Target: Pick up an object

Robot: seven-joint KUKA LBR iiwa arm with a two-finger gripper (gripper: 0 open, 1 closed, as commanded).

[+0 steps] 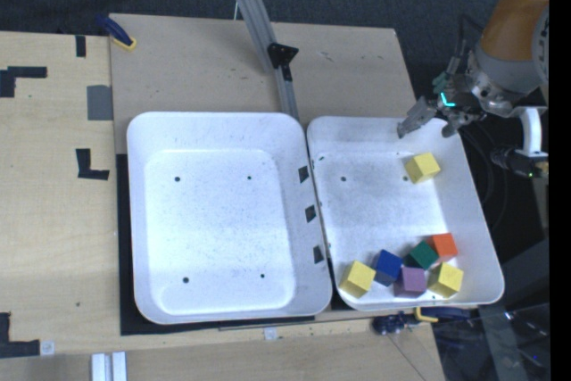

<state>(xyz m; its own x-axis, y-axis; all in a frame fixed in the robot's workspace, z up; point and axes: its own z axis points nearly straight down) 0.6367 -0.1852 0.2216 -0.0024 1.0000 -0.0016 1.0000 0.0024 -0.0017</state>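
So the gripper [430, 122] is hanging over the far right corner of the right bin [375, 131], with its two fingers [412, 120] spread apart and nothing between them, not touching any block as far as I can see. One finger sits over the bin's far rim, the other points down toward the right wall. The closest thing to it is a lone yellow block [422, 167], sitting near the right wall toward the far end of the bin floor, just below the fingers but apart from them. That one has open floor on its left and near sides, so it's pretty much by itself. The rest of the blocks are bunched in the near right corner: a yellow one [359, 277] at the left end of the bunch, then a blue block [388, 265], a purple block [413, 280], a green block [422, 255], an orange block [443, 244] right by the wall, and one more yellow [449, 279] tucked against the near right rim. They're touching or nearly so, hard to tell which. The middle and left side of that bin floor is bare. The left bin [143, 147] sits edge to edge with it, and a grey metal rail [252, 4] slants in from the top to where the two bins meet.
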